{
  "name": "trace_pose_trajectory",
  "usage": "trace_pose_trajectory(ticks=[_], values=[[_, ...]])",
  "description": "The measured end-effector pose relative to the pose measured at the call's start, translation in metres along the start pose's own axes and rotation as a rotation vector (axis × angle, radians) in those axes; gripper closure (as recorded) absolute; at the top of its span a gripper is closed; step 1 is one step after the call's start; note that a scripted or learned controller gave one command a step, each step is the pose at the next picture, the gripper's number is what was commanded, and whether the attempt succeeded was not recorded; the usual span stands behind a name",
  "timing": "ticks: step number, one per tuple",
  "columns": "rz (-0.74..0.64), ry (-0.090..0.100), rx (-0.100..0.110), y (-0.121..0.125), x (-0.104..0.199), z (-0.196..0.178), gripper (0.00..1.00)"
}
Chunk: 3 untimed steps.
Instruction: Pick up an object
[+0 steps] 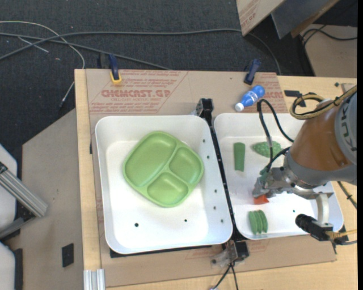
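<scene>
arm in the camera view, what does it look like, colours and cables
The arm is round and bulky: grey at the top, then a broad orange band above the wrist. The gripper is grey metal. Thin black cables loop in towards it from the bench's far side.

Over the right bin (pixel 281 222), near its middle: gripper (pixel 265 191), seen from above and largely masked by its own wrist. Just under it, a small red thing (pixel 260 199), mostly covered, too little on show to name. Toward that bin's back, a ruffled green piece (pixel 265 149), crossed by a black cable (pixel 264 122). At that bin's right wall, much masked by the arm (pixel 320 147), itself cut by the picture's right edge. Behind that bin, a blue and white bottle (pixel 249 98), label too small to read. Farther behind, a cardboard box (pixel 255 14), cut by the top edge.
</scene>
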<state>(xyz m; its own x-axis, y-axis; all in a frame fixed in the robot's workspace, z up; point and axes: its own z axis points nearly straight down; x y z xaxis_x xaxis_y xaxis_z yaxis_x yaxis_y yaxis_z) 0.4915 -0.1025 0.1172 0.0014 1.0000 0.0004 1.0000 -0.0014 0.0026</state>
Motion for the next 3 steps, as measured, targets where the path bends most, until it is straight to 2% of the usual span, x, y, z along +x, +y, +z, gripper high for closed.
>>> trace_pose_trajectory(ticks=[1, 3], values=[[-0.001, -0.002, -0.004, -0.002, -0.009, -0.057, 1.00], [-0.003, -0.002, -0.004, 0.002, -0.018, -0.147, 1.00]])
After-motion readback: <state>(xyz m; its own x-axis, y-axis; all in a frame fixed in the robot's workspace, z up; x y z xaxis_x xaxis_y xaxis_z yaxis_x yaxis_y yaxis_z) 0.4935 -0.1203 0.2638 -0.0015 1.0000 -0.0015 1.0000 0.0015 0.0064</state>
